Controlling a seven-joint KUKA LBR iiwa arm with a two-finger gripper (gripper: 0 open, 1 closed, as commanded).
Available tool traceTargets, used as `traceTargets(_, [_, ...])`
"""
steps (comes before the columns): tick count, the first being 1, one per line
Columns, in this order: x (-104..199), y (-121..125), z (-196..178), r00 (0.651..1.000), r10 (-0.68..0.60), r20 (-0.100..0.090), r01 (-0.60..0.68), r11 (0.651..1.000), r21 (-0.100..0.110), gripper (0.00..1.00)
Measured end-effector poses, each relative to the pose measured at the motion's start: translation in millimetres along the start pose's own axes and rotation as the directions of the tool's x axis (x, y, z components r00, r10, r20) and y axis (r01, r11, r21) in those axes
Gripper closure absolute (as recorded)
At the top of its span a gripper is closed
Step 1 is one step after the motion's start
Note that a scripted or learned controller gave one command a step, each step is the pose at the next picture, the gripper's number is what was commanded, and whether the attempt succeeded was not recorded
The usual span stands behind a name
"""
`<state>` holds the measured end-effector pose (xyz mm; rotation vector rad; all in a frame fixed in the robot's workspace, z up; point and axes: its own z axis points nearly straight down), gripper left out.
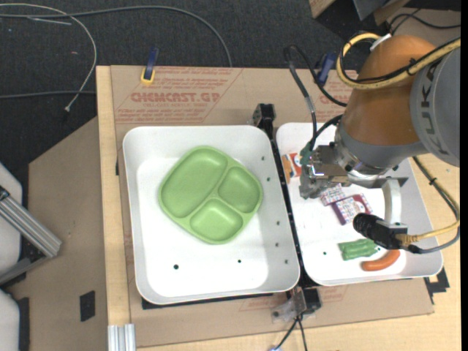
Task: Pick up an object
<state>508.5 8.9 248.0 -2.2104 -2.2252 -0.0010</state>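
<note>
My gripper [316, 183] hangs low over the upper left part of the right bin [322, 258], under the arm's orange band [387, 93]. Just to its right and below lies a purple and white packet [345, 204], close to the gripper or touching it. A small green object [356, 250] and an orange sausage-shaped object [381, 262] lie near the bin's front right. A red-orange item [292, 164] peeks out at the bin's left wall, partly hidden by the gripper.
The left bin [146, 254] holds a green divided plate [210, 194]. A black cable fitting [374, 229] on the arm overhangs the right bin. Both bins rest on a cardboard sheet [175, 93], with clamps at the seam between them.
</note>
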Motion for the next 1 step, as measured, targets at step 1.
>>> traceTargets(1, [59.7,-7.4,4.1,1.0,-0.001,0.0,0.001,1.0,0.001,1.0])
